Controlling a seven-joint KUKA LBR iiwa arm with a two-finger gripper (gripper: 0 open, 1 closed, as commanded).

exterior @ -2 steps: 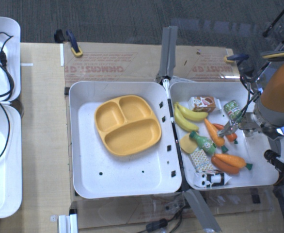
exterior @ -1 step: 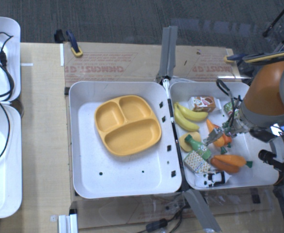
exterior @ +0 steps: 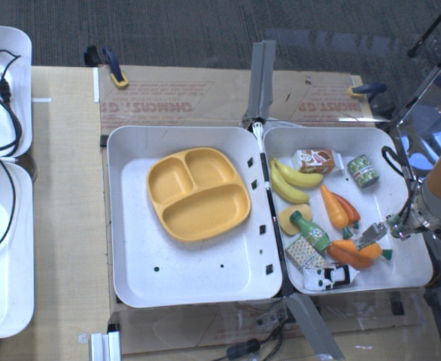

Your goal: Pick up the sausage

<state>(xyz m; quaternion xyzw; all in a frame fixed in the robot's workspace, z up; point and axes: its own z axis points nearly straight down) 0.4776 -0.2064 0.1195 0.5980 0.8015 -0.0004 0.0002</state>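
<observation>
In the right bin (exterior: 409, 201), a reddish-orange sausage-shaped piece (exterior: 348, 210) lies at a slant, pressed against an orange carrot (exterior: 333, 204). Below them rests a second orange piece (exterior: 354, 254) with a green end. The gripper (exterior: 371, 236) reaches in from the right and hangs low over the upper right end of that lower orange piece, close to it or touching it. It is a little below and to the right of the sausage. Nothing visibly hangs from it.
The right bin also holds two bananas (exterior: 292, 180), a red-and-white box (exterior: 314, 160), a green can (exterior: 363, 171), a green bottle (exterior: 311, 232), a patterned packet (exterior: 303, 254) and a black-and-white carton (exterior: 328, 277). The left bin (exterior: 130, 224) holds a yellow divided plate (exterior: 198, 194).
</observation>
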